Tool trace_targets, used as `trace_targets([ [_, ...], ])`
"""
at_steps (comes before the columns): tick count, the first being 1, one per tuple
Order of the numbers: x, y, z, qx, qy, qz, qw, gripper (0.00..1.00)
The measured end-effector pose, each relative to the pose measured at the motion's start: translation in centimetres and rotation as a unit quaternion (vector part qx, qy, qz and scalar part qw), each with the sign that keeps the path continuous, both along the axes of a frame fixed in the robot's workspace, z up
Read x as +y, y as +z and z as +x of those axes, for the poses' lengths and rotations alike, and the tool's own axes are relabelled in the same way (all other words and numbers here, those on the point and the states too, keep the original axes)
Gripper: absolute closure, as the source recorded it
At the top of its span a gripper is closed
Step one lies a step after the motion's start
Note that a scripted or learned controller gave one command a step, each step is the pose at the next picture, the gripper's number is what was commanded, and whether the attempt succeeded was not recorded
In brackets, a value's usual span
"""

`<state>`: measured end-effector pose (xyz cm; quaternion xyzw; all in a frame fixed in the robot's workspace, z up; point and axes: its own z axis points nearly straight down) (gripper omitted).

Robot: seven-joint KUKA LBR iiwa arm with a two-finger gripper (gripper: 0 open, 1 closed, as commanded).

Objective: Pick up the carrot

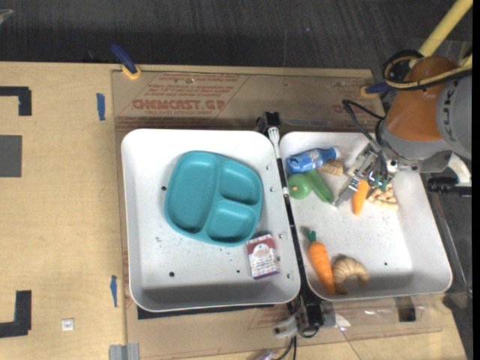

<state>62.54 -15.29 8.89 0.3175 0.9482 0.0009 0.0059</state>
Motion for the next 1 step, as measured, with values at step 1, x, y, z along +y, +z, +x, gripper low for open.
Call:
trace_targets([
  [1,0.11,1.42,0.36,-0.006,0.002,-0.0018,1.0000,1.00],
])
